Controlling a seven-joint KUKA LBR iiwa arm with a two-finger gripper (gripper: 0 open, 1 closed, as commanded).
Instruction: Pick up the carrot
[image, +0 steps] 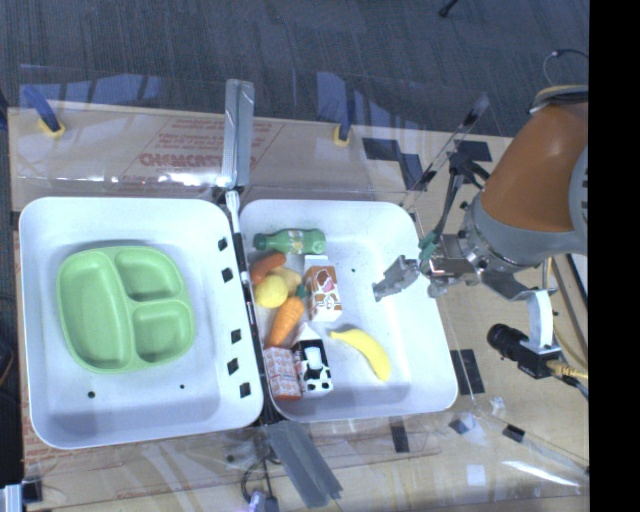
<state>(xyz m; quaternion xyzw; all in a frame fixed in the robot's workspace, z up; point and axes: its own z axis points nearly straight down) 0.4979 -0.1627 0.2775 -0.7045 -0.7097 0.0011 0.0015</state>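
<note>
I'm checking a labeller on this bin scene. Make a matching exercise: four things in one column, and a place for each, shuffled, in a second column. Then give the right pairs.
Things
1. carrot
2. banana
3. green bottle
4. green divided plate

Places
A. in the left bin
B. lying along the far side of the right bin
C. near side of the right bin, right of the small cartons
D. by the right bin's left wall, just below the lemon

Pairs: 1-D, 2-C, 3-B, 4-A

Orange carrot (285, 320); yellow banana (364, 351); green plate (124, 307); white bins (130, 412).
</note>
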